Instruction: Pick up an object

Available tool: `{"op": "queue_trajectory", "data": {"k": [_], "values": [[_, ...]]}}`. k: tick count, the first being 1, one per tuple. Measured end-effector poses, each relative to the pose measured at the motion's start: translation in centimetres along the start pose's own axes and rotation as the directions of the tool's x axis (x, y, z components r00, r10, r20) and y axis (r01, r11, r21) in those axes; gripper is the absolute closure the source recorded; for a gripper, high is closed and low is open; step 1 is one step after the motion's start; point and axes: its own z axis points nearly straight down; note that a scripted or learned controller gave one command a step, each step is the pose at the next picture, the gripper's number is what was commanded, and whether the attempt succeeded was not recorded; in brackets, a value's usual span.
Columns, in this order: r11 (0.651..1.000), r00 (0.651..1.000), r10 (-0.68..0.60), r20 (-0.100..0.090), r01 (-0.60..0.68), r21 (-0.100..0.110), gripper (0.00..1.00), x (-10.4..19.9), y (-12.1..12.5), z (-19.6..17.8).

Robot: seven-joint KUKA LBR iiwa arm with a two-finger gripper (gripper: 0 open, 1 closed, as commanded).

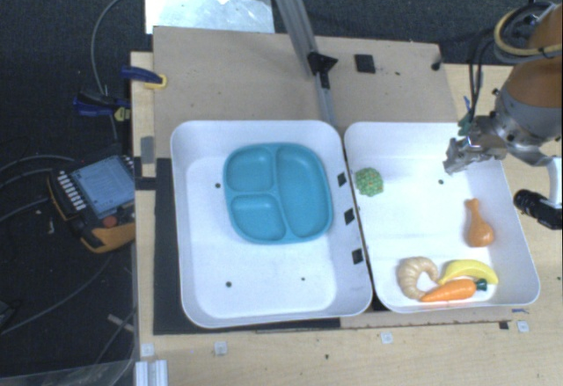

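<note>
While the gripper point(456, 157) is held above the right bin point(413, 226) near its far right corner, its finger state cannot be told. A broccoli piece point(369, 182), drumstick point(478, 224), croissant point(415, 274), banana point(469, 270) and carrot point(449, 291) are seen inside; 1 blue divided plate point(277, 193) is seen in the left bin point(198, 226).

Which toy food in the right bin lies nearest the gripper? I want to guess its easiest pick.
The orange drumstick, alone near the bin's right wall, just below the gripper. The broccoli sits across the bin; croissant, banana and carrot huddle at the front.
</note>
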Motion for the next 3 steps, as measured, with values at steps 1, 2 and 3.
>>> {"op": "queue_trajectory", "data": {"k": [1, 2, 3], "values": [[1.000, 1.000, -0.001, 0.000, 0.001, 0.000, 1.00, 5.4, 0.0, 0.9], [1.000, 1.000, 0.000, 0.000, 0.000, 0.001, 1.00, 10.0, -0.5, 1.2], [1.000, 1.000, -0.001, -0.001, 0.001, -0.001, 1.00, 14.4, -0.2, 0.7]]}}
